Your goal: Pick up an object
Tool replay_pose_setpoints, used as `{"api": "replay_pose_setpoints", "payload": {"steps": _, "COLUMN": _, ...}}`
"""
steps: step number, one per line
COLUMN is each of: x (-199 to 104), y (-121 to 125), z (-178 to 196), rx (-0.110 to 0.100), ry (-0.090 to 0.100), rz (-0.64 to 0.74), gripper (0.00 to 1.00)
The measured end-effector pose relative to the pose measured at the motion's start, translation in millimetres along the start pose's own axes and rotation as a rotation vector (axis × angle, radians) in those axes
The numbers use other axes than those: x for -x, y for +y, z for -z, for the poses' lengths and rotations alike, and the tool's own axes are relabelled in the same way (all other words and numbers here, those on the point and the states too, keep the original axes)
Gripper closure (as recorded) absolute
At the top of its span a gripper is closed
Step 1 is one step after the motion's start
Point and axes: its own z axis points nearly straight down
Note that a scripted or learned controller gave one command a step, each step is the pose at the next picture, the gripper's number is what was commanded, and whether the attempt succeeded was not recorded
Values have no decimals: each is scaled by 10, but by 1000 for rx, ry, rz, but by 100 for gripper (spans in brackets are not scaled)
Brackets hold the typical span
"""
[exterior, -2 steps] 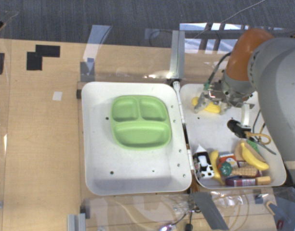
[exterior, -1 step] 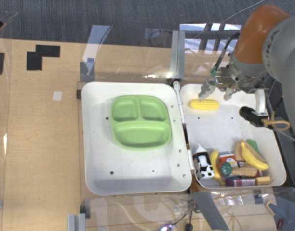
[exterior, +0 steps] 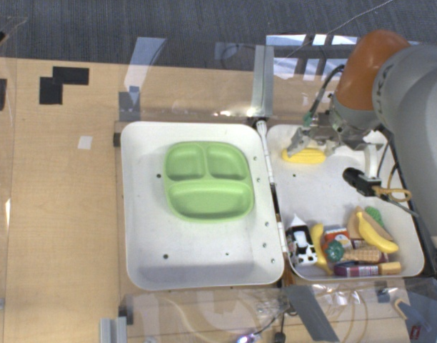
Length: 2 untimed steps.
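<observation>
My gripper (exterior: 309, 146) hangs low over the far left corner of the right bin (exterior: 325, 191). Its fingers stand open, and a small flat yellow object (exterior: 306, 157) lies on the bin floor right under their tips. Whether the tips touch it I cannot tell. Nothing is lifted. At the near end of the same bin sits a heap of toys: a yellow banana (exterior: 376, 232), a black-and-white piece (exterior: 298, 239), a green ball (exterior: 336, 251), a red box (exterior: 338, 234) and a dark bar (exterior: 355, 269).
The left bin (exterior: 143, 249) holds a green divided plate (exterior: 207, 180) near its middle. A metal divider (exterior: 270, 184) runs between the two bins. The arm's bulky grey body (exterior: 411, 120) covers the right bin's far right side.
</observation>
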Motion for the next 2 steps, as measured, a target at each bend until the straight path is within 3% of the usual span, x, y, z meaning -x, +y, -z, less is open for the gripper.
{"api": "replay_pose_setpoints", "payload": {"steps": 1, "x": 233, "y": 87, "z": -177, "rx": -13, "ry": 13, "rz": -310, "gripper": 0}}
{"api": "replay_pose_setpoints", "payload": {"steps": 2, "x": 319, "y": 77, "z": -219, "rx": -21, "ry": 20, "rz": -328, "gripper": 0}}
